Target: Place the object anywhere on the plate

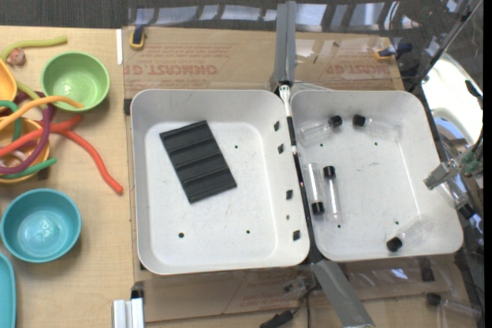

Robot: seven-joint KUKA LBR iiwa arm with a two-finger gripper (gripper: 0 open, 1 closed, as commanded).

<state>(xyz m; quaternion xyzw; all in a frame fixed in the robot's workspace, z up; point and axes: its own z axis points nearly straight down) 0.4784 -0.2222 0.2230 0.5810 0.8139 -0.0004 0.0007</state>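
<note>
A black ridged plate (197,160) lies tilted in the left bin (154,242). Several clear tubes with black caps lie in the right bin (369,246). Two of them (317,131) (378,127) are near its far wall. Another two (333,194) (313,182) lie side by side close to its left wall. One more tube (407,233) rests at the near right corner. My gripper (452,171) is at the right bin's right rim, partly cut off by clutter, with nothing visibly held.
To the left of the bins, the wooden bench holds a green bowl (74,81), a teal bowl (40,225) and coloured rubbery strips (92,157). Cardboard (200,61) lies under the bins. A clear screen (384,11) stands behind the right bin.
</note>
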